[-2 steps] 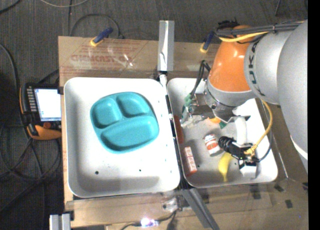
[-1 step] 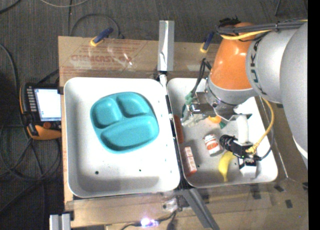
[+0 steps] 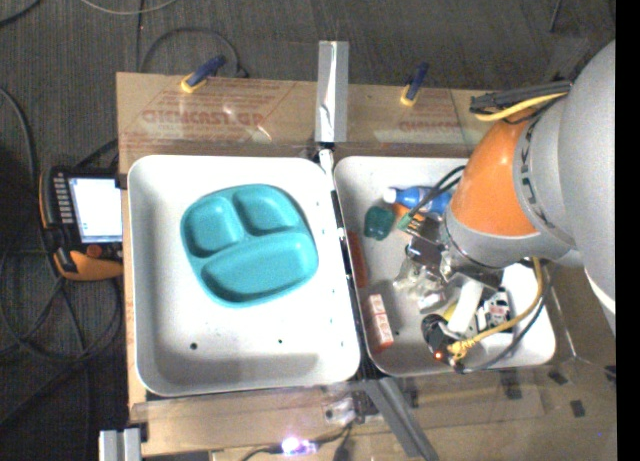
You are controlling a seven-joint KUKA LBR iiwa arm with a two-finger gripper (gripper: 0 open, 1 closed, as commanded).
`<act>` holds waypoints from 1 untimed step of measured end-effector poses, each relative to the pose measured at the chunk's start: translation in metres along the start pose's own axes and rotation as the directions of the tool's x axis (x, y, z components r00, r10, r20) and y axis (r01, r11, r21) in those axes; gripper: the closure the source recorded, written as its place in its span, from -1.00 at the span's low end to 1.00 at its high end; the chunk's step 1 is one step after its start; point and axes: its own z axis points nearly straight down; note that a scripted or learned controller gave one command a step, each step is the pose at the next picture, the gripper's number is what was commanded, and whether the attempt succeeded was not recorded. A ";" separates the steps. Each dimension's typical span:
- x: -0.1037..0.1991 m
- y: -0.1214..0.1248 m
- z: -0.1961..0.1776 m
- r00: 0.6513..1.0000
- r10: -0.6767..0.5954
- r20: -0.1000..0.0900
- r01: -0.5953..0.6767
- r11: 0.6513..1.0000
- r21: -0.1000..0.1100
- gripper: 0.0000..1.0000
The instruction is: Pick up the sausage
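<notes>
The reddish-brown sausage (image 3: 380,318) lies just left of the two-finger gripper (image 3: 432,289) (grip state unclear), long axis running roughly front-to-back.

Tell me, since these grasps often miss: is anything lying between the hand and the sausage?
Nothing visible does. The sausage lies by the right bin's left wall, with bare bin floor between it and the hand. The teal piece and blue bottle sit further back, off that path.
</notes>
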 end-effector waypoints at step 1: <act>0.001 0.000 -0.007 1.000 -0.004 0.002 0.004 1.000 0.004 1.00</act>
